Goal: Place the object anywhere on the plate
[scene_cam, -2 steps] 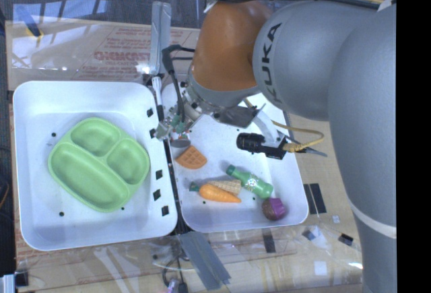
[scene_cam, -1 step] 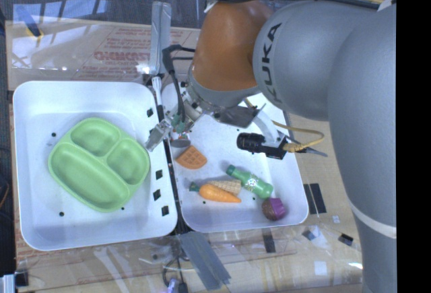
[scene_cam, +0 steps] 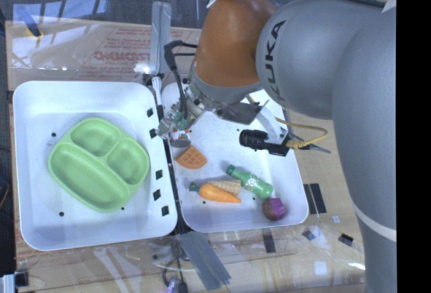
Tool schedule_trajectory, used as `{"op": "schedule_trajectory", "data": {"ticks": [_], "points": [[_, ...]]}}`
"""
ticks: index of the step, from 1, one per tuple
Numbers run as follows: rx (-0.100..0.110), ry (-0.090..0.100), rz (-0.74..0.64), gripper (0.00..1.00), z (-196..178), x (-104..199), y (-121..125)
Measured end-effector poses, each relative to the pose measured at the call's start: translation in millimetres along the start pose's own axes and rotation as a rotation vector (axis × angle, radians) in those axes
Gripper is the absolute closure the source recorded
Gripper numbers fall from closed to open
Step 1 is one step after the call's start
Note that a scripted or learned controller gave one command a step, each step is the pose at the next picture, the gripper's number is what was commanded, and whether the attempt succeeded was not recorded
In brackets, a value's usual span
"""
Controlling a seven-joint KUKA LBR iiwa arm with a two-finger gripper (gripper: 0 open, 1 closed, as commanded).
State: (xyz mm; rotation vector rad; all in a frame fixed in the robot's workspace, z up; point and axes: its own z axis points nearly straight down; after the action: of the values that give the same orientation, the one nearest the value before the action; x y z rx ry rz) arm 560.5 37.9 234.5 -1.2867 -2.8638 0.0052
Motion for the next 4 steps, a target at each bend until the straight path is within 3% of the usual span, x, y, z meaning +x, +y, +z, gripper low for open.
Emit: {"op": "schedule_trajectory", "data": {"ticks": [1, 2, 3, 4], "points": [[0.0, 0.0, 0.0, 0.0, 0, 0, 0], [0.001, -0.001, -0.004, 1.0, -10, 0, 1], [0.001, -0.001, -0.005, 0.0, -10, 0, 1], [0.001, -0.002, -0.008, 1.0, -20, 0, 1]]}}
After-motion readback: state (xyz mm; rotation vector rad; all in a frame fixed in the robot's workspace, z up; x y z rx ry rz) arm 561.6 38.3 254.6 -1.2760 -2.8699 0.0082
